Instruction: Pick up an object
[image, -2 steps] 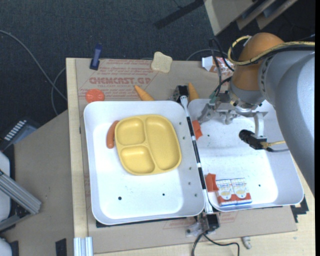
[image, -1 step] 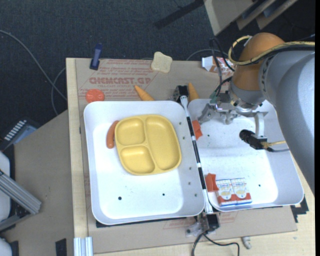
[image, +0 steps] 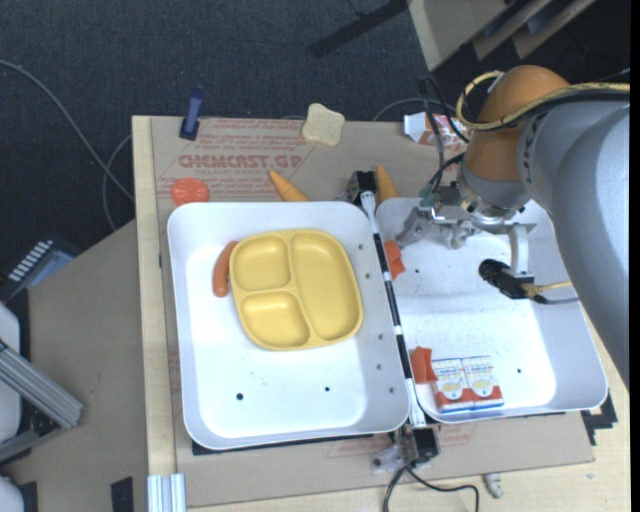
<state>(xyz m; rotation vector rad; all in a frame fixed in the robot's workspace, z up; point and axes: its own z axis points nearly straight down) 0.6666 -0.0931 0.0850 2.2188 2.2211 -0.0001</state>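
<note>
My gripper (image: 440, 228) hangs over the far left corner of the right bin (image: 560, 370), with nothing seen in it. A small white carton (image: 467, 383) with red and orange print lies at that bin's near edge. A red piece (image: 421, 364) rests beside the carton, and an orange-red piece (image: 393, 261) leans on the bin's left wall, just below and left of the gripper. In the left bin (image: 290, 400) sits a yellow divided plate (image: 296, 288), and an orange-red sausage (image: 221, 270) lies along its left side.
Behind the bins, on the cardboard, lie a bread slice (image: 323, 123), a carrot (image: 287, 187), an orange disc (image: 187, 190), a blue item (image: 191, 112) and an orange piece (image: 385, 183) beside a black one (image: 361, 185). The grey arm (image: 590, 170) covers the right bin's far right.
</note>
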